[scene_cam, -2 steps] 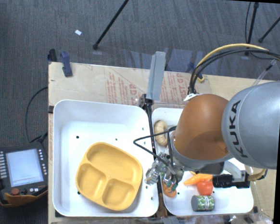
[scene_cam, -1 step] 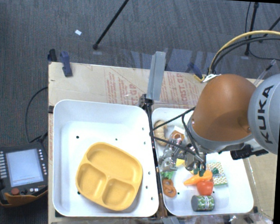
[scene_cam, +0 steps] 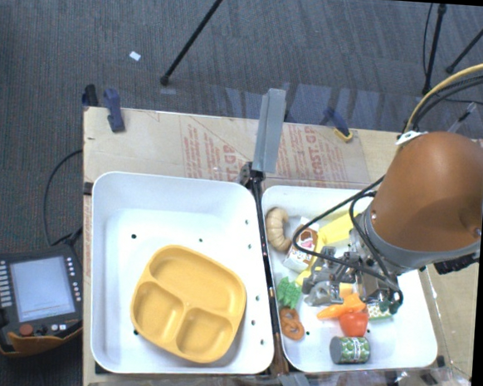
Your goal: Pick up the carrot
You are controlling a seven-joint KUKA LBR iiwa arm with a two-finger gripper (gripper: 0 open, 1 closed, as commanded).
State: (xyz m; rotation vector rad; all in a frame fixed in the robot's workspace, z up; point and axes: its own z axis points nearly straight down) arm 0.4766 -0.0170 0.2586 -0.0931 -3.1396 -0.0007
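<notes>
The gripper (scene_cam: 331,288) hung low in the right bin (scene_cam: 417,339), just beside the carrot (scene_cam: 342,307) lying near the bin's front edge; I couldn't tell how its jaws stood.

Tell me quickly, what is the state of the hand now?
Hand: low in the right bin, just left of the carrot; open, shut or holding cannot be told.

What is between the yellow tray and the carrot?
In the camera view, between the yellow tray and the carrot sit the bins' rims and a green leafy toy.
</notes>
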